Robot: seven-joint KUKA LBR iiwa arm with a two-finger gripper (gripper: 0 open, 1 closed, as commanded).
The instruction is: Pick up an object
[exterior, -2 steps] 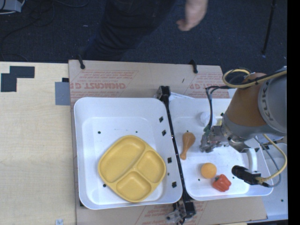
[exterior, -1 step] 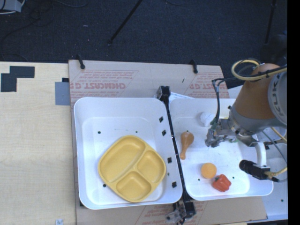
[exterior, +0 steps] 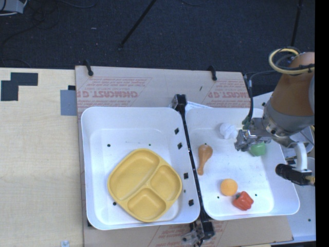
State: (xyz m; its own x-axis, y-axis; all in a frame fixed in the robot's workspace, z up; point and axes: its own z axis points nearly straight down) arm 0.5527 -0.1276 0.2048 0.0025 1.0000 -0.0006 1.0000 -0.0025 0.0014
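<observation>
— Over the right bin [exterior: 288,202] is where I have the gripper [exterior: 247,140], low at the bin's far right side, with the grey arm [exterior: 290,104] and its orange band coming in from the right edge.

— Is it holding anything?

— A green object [exterior: 258,148] sits right against the metal fingers, partly hidden by them. I read it as touching, but I can't tell from my screen whether it's actually between the fingers, or whether they are spread or pressed together.

— What else is in that bin?

— A small white crumpled piece [exterior: 226,130] just left of the gripper, near the far wall. An orange-brown gourd-shaped toy [exterior: 204,157] lies near the divider side, its narrow end pointing toward the near edge. Toward the near right corner I see an orange ball [exterior: 229,187], and a red pepper-like toy [exterior: 243,200] touching it or just beside it.

— And the left bin [exterior: 95,138]?

— It holds a yellow divided plate [exterior: 144,184] with three compartments, lying flat and turned at an angle, closer to the near wall. Both bins rest on a cardboard sheet [exterior: 154,89] with red print, beside a pale wooden bench top [exterior: 36,163].
</observation>
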